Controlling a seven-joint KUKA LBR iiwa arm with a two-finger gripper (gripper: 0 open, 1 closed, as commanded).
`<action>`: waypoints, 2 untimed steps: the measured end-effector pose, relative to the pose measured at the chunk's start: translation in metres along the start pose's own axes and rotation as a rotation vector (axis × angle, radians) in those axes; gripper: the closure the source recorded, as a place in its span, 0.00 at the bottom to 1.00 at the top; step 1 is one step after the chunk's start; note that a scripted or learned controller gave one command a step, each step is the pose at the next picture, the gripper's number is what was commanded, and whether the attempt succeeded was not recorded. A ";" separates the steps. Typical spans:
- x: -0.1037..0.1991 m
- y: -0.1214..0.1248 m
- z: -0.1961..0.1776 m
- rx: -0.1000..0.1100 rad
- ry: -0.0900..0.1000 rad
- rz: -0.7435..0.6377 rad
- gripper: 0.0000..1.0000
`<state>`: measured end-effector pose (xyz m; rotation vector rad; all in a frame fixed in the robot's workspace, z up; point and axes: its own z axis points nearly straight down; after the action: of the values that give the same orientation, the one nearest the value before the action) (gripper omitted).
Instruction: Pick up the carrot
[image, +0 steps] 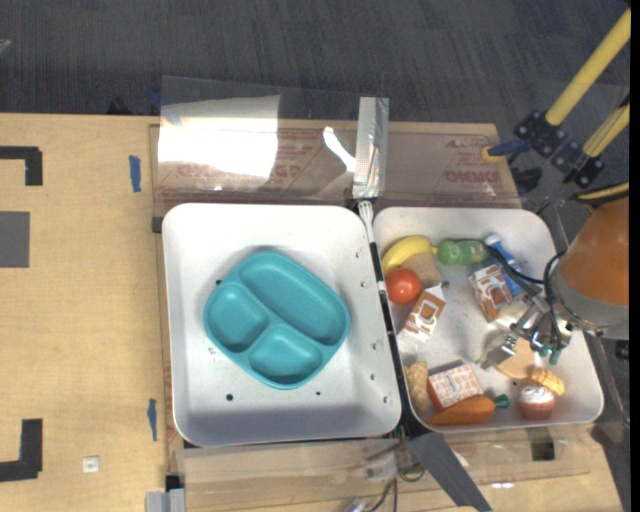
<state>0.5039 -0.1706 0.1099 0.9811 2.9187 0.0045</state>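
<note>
- Gripper (530, 338) hung over the right bin (590, 400) from my camera view, near that bin's right side, its dark fingers pointing down and left amid cables; I could not tell whether they were spread or closed, and I saw nothing held between them.
- I found the carrot (462, 410) lying flat at the near edge of the right bin, its long axis running almost left to right, with the green top end toward the right and the orange body toward the left.
- I saw a red-and-white box (454, 382) just above the carrot, touching or nearly so.
- I noted a banana (406, 250), a tomato (404, 287) and a green item (459, 251) at the far end of that bin, well apart from the carrot.
- I saw the left bin (200, 240) carrying a teal divided tray (277, 316).
</note>
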 end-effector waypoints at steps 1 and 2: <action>0.001 -0.004 0.000 -0.006 -0.002 0.059 0.00; 0.021 -0.008 0.019 0.023 0.042 0.197 0.00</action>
<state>0.4838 -0.1645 0.0895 1.2834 2.8508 0.0009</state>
